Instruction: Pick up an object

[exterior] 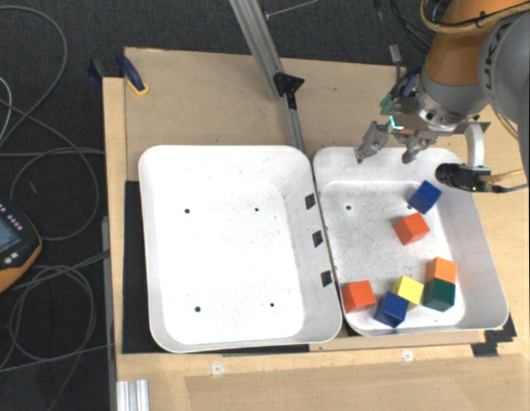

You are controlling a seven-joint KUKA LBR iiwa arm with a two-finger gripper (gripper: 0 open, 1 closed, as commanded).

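Smooth white bins (162, 229) (plywood bench (213, 92))

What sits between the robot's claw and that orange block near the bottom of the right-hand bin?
In the camera view, between the gripper and the orange block lies bare speckled floor of the right bin; the other blocks sit off to the right.

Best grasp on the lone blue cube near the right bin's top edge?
Come straight down on the blue cube and pinch two opposite flat faces. It sits rotated, so turn the gripper to match. It stands apart from the orange-red cube, leaving its sides free.

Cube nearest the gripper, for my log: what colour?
Blue cube, clearest in the camera view.
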